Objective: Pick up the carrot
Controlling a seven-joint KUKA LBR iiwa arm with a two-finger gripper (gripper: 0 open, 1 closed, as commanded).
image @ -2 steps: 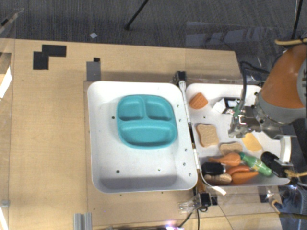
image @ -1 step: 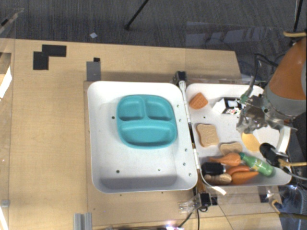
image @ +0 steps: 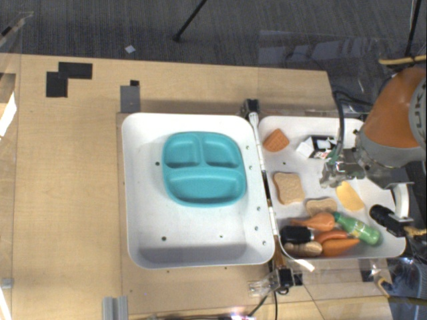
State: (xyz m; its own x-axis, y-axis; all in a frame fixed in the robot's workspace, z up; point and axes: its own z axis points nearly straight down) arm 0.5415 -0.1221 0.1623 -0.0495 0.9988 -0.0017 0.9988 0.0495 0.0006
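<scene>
While the gripper (image: 338, 169) hangs over the right bin (image: 300, 129), I cannot tell its state; it is near a yellow piece (image: 349, 197). The carrot (image: 339, 246) lies at the near edge of this bin, beside a green bottle (image: 358, 228). The left bin (image: 140, 179) holds a teal divided plate (image: 202, 167)

Setting: robotics laboratory. Evidence: plywood tabletop (image: 67, 199) with black tape markers (image: 67, 77); two white bins, one (image: 143, 245) well left of the end effector (image: 335, 172), the other (image: 293, 127) beneath it holding toy food; cabling (image: 280, 292) at the bench edge; grey carpet (image: 100, 19) and a stand leg (image: 198, 11) beyond.
</scene>
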